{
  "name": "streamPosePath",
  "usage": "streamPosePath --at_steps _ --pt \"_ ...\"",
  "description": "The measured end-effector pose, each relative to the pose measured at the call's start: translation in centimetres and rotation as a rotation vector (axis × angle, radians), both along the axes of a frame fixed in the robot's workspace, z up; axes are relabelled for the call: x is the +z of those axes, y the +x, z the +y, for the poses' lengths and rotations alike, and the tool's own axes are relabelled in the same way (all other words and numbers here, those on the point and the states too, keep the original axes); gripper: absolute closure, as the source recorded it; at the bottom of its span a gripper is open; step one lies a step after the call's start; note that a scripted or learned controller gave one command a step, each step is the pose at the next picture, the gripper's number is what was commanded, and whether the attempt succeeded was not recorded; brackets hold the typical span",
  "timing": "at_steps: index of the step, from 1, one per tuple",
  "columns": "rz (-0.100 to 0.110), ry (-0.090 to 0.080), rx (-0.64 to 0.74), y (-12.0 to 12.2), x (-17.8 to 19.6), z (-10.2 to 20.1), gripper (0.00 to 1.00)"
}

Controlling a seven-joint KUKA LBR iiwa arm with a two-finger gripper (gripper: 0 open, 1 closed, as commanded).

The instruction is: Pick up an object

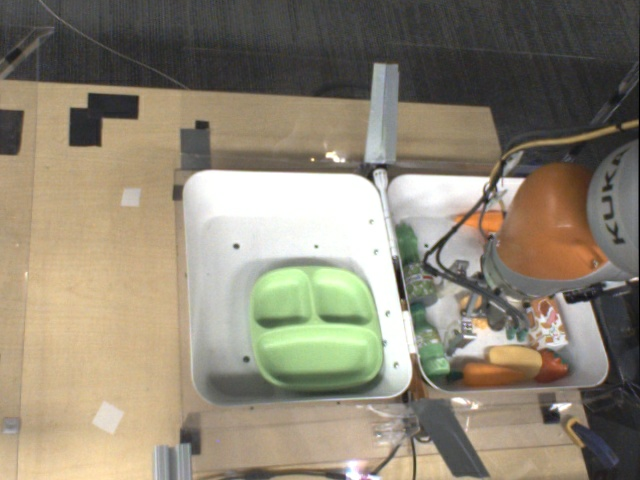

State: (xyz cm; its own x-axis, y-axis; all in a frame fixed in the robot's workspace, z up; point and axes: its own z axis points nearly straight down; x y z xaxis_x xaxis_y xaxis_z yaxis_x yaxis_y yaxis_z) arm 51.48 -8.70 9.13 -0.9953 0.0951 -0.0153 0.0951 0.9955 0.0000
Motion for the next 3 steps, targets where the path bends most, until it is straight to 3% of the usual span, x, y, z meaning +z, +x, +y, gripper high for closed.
streamPosePath --at_steps 1,2,3 --pt "0.003 0.002 -0.011 9.5 -0.2 -1.3 0.00" --pt "0.000 0.000 -0.001 7.3 -0.2 -0.7 0.00" --pt "-0.002 0.002 -0.055 0.7 0.0 -0.8 0.00"
